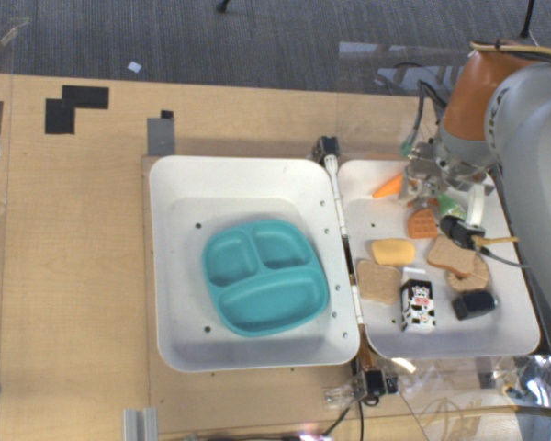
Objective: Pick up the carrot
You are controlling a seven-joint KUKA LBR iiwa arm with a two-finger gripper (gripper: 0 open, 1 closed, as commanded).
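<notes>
The carrot (387, 187) is a small orange wedge lying in the back left part of the right bin (523, 338). My gripper (421, 186) hangs low over the back of that bin, just right of the carrot, with the orange-banded wrist above it. From this angle I cannot make out whether it touches the carrot.
Also in the right bin are an orange waffle-like piece (422, 223), a yellow block (392, 251), two bread slices (378, 283) (457, 260), a small milk carton (419, 306), a black item (474, 303) and a green item (451, 206). The left bin (170, 246) holds a teal divided plate (264, 277).
</notes>
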